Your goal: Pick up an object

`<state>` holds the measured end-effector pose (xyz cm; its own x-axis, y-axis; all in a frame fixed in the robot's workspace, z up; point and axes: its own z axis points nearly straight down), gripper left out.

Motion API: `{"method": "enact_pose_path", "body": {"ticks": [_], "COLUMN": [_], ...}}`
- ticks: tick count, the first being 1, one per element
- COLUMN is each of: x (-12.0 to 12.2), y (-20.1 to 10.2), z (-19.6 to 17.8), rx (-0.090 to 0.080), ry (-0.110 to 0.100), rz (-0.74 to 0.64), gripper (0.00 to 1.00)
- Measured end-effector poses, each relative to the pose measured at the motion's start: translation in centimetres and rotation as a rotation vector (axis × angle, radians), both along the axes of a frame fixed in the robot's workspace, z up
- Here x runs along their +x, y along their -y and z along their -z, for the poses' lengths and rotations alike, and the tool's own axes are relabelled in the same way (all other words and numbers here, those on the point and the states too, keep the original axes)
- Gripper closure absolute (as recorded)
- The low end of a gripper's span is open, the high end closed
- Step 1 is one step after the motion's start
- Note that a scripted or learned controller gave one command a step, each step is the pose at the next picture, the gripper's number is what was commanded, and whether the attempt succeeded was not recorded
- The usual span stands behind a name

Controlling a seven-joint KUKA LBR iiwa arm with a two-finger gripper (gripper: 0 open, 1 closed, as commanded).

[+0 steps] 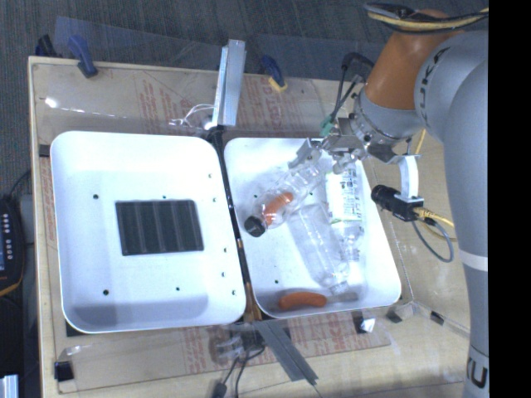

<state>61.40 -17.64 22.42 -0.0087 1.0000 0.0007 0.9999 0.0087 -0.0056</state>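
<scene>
The right bin (377,284) holds several objects. A clear bottle with an orange band and a black cap (272,208) lies slantwise near the bin's left wall. A larger clear plastic bottle (319,243) lies in the middle. A clear bottle with a white and green label (348,199) lies along the right side. An orange oblong piece (302,300) rests at the front wall. My gripper (326,152) is low over the bin's far right part, right at the upper end of the clear bottles; the clear plastic blurs the contact.
The left bin (83,288) carries a dark grey ribbed rectangle (158,226) in its middle. A metal bar (229,81) stands behind the divide between the bins. Blue clamps (82,55) hold the far edge. Cables (427,222) hang right of the right bin.
</scene>
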Motion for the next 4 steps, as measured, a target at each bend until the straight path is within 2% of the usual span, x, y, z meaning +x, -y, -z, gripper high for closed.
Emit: {"method": "enact_pose_path", "body": {"ticks": [1,2,4], "x": [0.6,0.3,-0.9], "y": [-1.5,-1.6,-3.6], "z": [9.3,10.1,10.1], "rx": [-0.008,-0.02,-0.032], "ry": [0.023,0.048,0.07], "rz": [-0.028,-0.061,-0.176], "gripper": [0.0,0.0,0.0]}}
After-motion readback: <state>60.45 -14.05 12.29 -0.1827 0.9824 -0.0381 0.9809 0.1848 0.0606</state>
